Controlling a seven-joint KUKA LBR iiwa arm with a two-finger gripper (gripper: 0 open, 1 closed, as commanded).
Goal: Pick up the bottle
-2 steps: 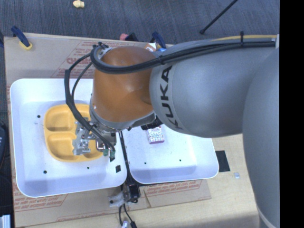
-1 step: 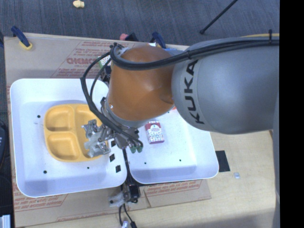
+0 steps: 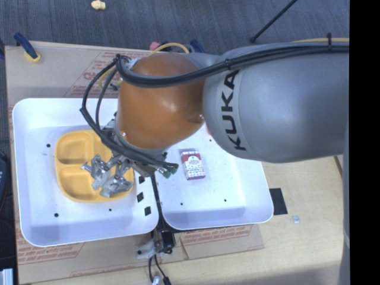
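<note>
White left bin (image 3: 24,159) holds a yellow tray (image 3: 71,150) beneath the gripper (image 3: 110,177), state unclear.

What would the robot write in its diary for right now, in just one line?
arm: reaching over left bin | tool: above yellow divided tray | red-and-white packet: in right bin | bottle: not located

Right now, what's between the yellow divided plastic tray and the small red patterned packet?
In the camera view, the gripper and the bins' adjoining white walls lie between yellow tray and red packet.
</note>
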